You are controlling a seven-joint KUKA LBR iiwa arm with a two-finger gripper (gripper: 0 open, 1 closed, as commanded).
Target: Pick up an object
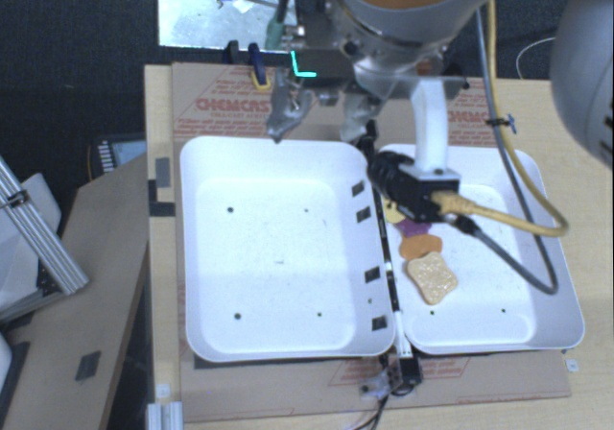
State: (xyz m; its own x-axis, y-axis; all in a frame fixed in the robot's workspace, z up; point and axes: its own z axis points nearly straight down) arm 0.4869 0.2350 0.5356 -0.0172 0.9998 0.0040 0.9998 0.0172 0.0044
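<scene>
My gripper (321, 121) hangs above the far edge of the left bin (197, 255), by the divider between the bins. Its two fingers (285, 117) stand spread apart, open, with nothing between them. In the right bin (552, 308), close to the divider, lie a tan bread-like piece (433, 278), an orange piece (420, 246) just behind it, and a small purple object (414, 226) partly hidden under the black cable fitting. The gripper is well behind and to the left of these objects.
A black fitting (413, 190) with a yellow cable (508, 217) hangs from the wrist over the right bin. The brown cardboard base (230, 102) lies under both bins. Aluminium rails (38, 236) stand off the bench at the left.
</scene>
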